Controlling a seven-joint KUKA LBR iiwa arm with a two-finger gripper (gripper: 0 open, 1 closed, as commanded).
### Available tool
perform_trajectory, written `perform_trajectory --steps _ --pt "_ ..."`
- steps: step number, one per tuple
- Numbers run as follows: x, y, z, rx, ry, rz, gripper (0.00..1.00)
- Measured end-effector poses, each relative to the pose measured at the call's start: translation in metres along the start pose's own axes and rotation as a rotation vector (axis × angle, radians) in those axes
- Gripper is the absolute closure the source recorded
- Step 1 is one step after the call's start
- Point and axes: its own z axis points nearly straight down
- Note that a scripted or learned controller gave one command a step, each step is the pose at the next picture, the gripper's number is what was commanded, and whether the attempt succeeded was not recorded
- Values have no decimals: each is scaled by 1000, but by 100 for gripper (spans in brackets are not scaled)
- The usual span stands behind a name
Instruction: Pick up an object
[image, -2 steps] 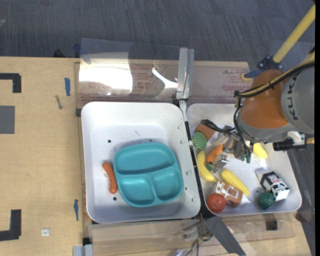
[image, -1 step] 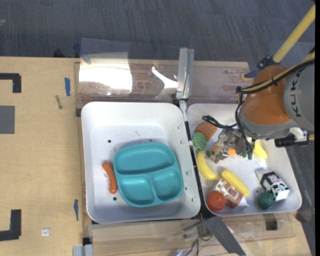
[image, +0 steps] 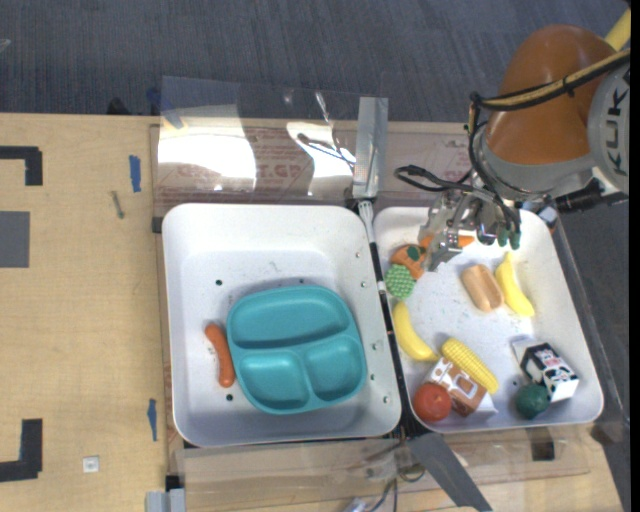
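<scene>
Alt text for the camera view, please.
The gripper hangs over the far end of the right bin, which holds toy food including two bananas and a corn cob. The left bin holds a teal divided tray.

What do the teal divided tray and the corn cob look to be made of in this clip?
The teal tray looks like moulded plastic with a smooth, slightly matte finish: even colour, rounded compartment edges, soft highlights. The corn cob is probably plastic toy food: uniform bright yellow with a ridged kernel pattern, though the surface is too small to judge for gloss.
</scene>
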Motion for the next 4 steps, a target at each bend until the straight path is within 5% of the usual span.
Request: perform_trajectory --steps 1,2,3,4 --pt "-39 51 -32 0 10 79 100" --pt "-21 99 -19 1 15 108 100" --pt "-22 96 -20 2 13 111 0" --pt "40 49 46 4 18 67 0"
